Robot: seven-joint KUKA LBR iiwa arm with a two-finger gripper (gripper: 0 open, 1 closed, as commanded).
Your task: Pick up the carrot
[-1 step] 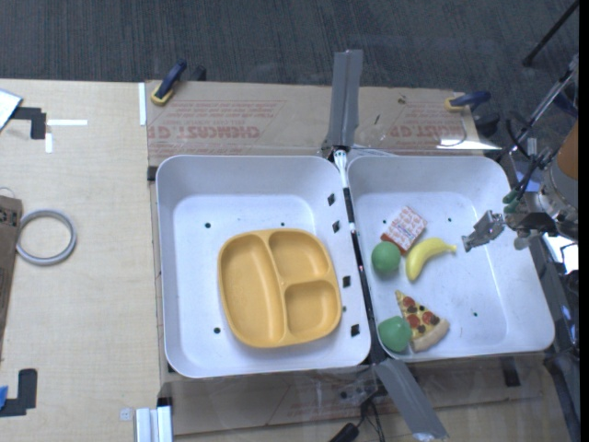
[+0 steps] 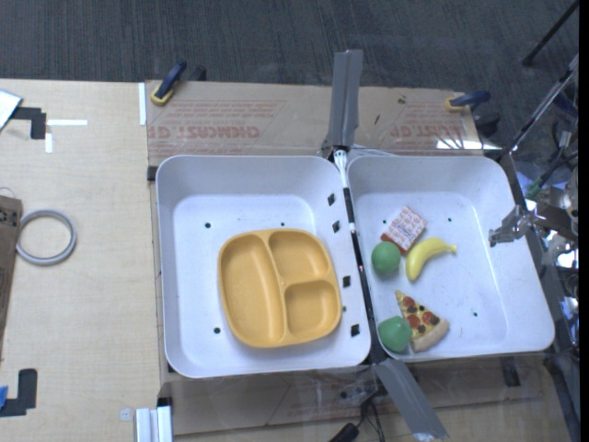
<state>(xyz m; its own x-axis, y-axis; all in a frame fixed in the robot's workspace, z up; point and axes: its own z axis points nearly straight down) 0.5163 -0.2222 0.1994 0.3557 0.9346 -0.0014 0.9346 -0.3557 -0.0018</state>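
Little of the arm (image 2: 550, 212) shows, at the right edge by the right bin's rim. The part in sight is grey metal, blurred and cut off by the frame. Its near end, seemingly the gripper (image 2: 512, 229), is a pale silver piece tapering to a point, with bright glints on it. Thin dark cables (image 2: 561, 159) curve above it. A small white patch sits lower down. Finer detail cannot be made out.
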